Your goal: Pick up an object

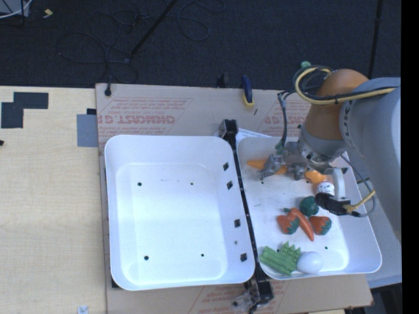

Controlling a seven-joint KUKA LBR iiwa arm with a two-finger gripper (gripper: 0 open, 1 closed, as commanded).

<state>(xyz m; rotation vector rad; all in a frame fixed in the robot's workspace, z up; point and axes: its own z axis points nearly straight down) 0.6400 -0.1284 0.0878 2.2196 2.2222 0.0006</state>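
White egg [309, 262] lay at five o'clock; claw [283, 162], state indiscernible, should descend squarely over orange piece [270, 165].

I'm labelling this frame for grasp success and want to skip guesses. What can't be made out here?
- Gripper: the wrist hides its fingers, so open or shut is unclear.
- Orange item beside the gripper: too small and blurred to identify, or to tell whether it is touched.
- Right bin: the arm covers its far right corner.
- Red and green toys: bunched together and too small to tell apart.
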